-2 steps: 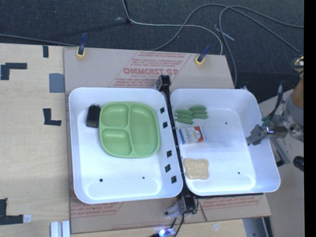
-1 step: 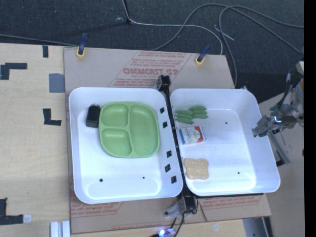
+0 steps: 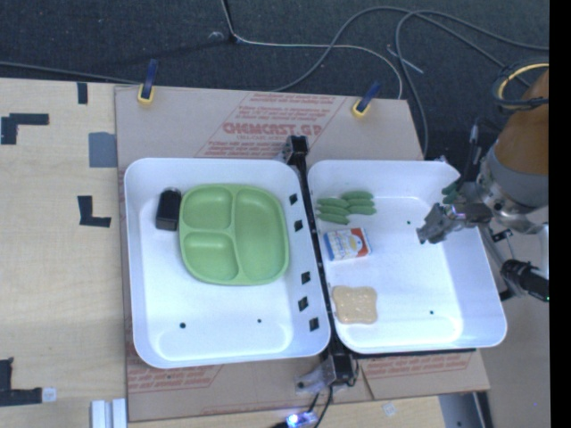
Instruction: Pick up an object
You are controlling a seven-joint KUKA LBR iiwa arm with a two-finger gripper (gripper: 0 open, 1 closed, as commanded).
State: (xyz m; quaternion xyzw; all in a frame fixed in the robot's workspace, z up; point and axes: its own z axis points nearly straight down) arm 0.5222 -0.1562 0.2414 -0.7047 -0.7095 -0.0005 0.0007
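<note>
In the right bin [image 3: 464, 319] lie a bunch of green bean pods [image 3: 346, 206] at the back left, a small white carton with red and blue print [image 3: 346, 243] below them, and a tan slice of bread [image 3: 354, 304] near the front left. My gripper [image 3: 434, 229] hangs over the right side of this bin, well right of the carton, with nothing visible between its fingers. The left bin [image 3: 152, 319] holds a green divided plate [image 3: 235, 234] and a small black block [image 3: 168, 209] beside the plate's left edge.
A black divider with clips [image 3: 308, 239] runs between the two bins. Both bins rest on a cardboard sheet [image 3: 268, 119] held by yellow and blue clamps [image 3: 145, 90]. Cables [image 3: 357, 25] cross the dark floor behind the bench.
</note>
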